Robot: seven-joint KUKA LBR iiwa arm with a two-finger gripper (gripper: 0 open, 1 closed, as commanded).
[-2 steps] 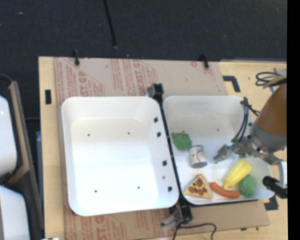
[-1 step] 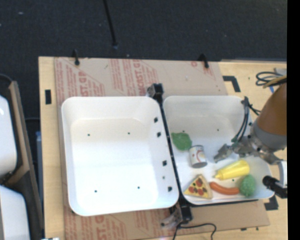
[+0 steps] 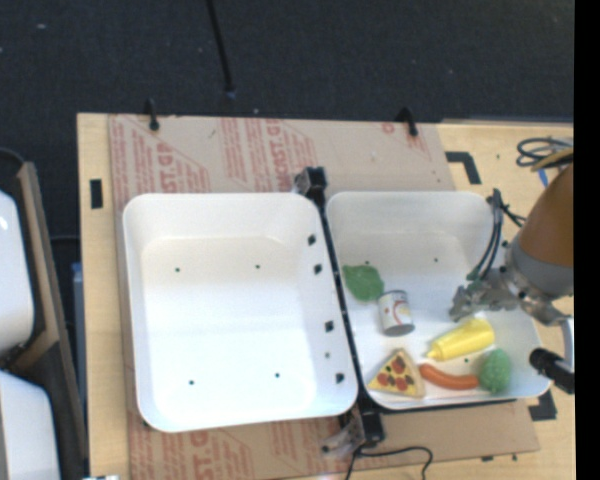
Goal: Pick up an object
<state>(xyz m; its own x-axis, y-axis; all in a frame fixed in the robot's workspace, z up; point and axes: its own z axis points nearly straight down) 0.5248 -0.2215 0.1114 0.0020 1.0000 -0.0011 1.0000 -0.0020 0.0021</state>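
The two shallow white bins point(image 3: 230, 218) look like smooth plastic with a soft gloss. Under them lies a flat brown cardboard sheet point(image 3: 230, 153), matt, with red print. The small grey can point(image 3: 396, 312) seems metal with a paper label. The yellow bottle-shaped toy point(image 3: 462, 341) looks smooth plastic.

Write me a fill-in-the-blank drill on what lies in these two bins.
1. The pizza slice lies in the ____ bin as the camera sees it.
2. The can stands between the green lump and the ____ bottle.
3. The sausage lies between the pizza slice and the ____.
4. The hand is just above the ____ bottle.

Missing words: right; yellow; broccoli; yellow
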